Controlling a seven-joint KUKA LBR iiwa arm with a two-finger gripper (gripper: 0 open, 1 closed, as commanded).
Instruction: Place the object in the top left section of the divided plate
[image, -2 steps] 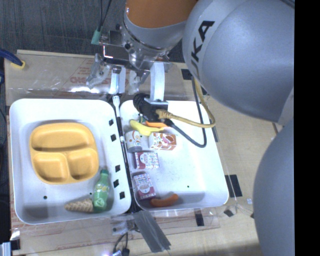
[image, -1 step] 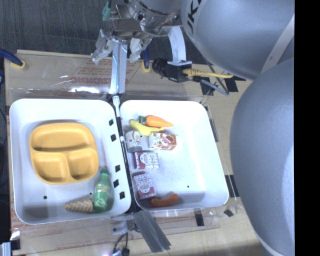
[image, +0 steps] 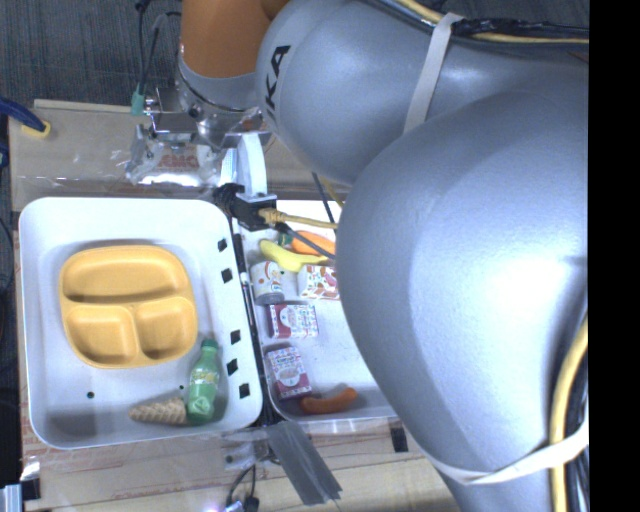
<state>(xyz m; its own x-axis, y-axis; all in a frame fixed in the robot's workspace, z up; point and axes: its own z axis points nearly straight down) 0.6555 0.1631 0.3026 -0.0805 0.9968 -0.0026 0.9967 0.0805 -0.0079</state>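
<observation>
The yellow divided plate (image: 127, 305) lies in the left bin (image: 40, 400), and all three of its sections look bare, so by my reading nothing has been placed yet and the whole delivery is left to do.

The gripper (image: 190, 135) hangs past the far rim of the left bin, up beyond the plate's far edge, over a crinkled clear wrapping (image: 165, 165) on the bench. Whether its claw is wide, narrow or holding anything I cannot tell; the wrist and clutter hide the tips.

Which object the task means is not clear either (the sentence names none). Candidates near the plate: a green bottle (image: 204, 380) and a waffle cone (image: 160, 410) lying just beside the plate's near edge, touching each other or nearly so. To the plate's right, across the divider, the right bin (image: 375, 405) holds a banana (image: 285, 254), a carrot (image: 318, 242), a few small packets (image: 292, 322) and a sausage (image: 330, 400), partly covered by the grey arm (image: 450, 250).

So I judge the task at its start: an object must be secured, carried over the plate and released in its top left section.
</observation>
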